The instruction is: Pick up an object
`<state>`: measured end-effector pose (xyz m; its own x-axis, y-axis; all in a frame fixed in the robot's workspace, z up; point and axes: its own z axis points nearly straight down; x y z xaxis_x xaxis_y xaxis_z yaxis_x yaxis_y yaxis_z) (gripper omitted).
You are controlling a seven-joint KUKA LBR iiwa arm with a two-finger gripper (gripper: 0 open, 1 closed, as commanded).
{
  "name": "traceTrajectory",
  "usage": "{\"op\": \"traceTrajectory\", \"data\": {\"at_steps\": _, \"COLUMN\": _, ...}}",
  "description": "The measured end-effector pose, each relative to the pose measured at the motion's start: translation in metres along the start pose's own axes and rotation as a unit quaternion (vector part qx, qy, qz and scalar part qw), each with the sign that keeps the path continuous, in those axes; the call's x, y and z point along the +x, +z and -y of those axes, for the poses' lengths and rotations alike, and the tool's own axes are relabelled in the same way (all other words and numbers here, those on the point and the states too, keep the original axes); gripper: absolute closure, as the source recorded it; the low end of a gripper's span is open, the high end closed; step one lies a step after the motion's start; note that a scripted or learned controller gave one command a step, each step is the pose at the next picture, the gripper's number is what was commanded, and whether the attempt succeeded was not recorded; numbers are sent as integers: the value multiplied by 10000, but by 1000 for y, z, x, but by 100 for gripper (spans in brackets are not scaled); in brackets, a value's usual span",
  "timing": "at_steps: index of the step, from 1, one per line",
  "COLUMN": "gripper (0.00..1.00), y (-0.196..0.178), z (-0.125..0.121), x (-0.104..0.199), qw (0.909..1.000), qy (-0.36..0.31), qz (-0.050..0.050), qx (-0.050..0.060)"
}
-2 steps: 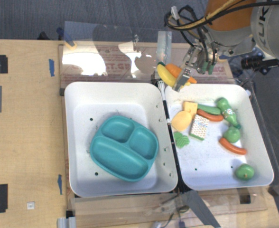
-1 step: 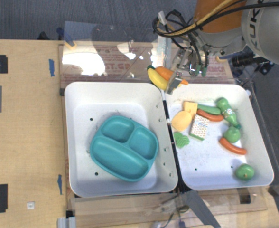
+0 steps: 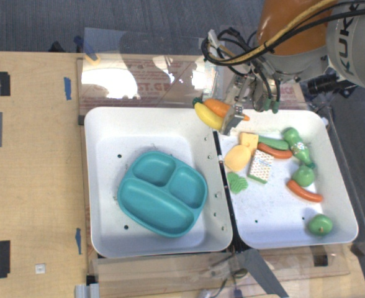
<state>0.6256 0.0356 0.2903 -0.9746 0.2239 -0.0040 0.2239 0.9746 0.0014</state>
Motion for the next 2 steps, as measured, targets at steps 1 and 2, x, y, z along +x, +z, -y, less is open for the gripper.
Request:
{"op": "traceTrajectory", "data": {"at_steps": 1, "gripper": 100, "y": -6, "z": -14, "x": -10, "qw": 9956, "qy": 940, "qz": 14, "qx": -5}}
{"op": "traceTrajectory", "data": {"at_steps": 2, "gripper": 100, "y": 10, "z": 13, "x": -26, "qw": 9997, "qy": -239, "qz": -3, "qx": 3}}
